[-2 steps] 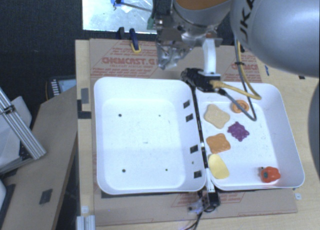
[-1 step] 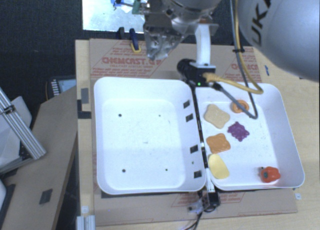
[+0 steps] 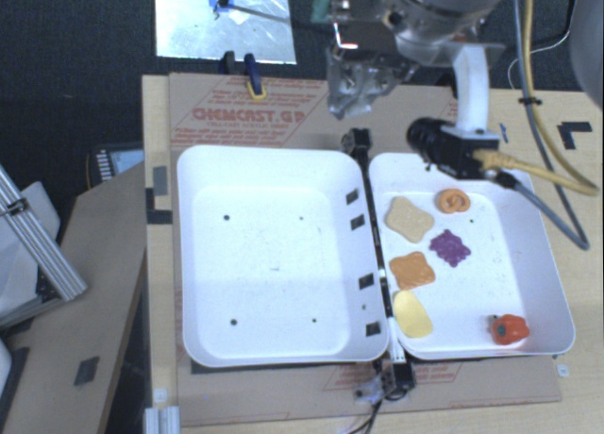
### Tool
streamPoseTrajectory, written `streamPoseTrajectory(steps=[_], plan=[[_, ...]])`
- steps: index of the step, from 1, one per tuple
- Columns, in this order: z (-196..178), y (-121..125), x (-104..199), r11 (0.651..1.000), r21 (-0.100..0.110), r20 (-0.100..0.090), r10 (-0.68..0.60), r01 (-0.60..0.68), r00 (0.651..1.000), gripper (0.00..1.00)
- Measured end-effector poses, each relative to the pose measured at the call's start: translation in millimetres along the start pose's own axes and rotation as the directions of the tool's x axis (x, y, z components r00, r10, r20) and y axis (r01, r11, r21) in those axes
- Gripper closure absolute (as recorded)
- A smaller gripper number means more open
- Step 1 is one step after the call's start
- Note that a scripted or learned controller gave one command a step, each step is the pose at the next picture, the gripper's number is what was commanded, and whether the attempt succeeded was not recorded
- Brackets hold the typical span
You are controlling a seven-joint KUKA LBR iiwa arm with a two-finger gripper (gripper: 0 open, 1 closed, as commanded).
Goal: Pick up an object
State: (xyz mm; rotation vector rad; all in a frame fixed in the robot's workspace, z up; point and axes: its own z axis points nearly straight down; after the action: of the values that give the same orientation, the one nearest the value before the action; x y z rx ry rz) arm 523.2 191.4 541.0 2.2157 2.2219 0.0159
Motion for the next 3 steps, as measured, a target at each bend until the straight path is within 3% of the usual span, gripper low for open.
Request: streamPoseTrajectory(steps=[1, 2, 3], plan=[[74, -16, 45, 1.0, 0.015, 0.005, -0.006, 0.006, 1.0, 1.0], [40, -38, 35, 1.0, 0.005, 0.002, -0.003, 0.003, 1.0, 1.0], [4, -9, 43, 1.0, 0.003, 0.002, 0.001, -0.001, 1.0, 1.0]])
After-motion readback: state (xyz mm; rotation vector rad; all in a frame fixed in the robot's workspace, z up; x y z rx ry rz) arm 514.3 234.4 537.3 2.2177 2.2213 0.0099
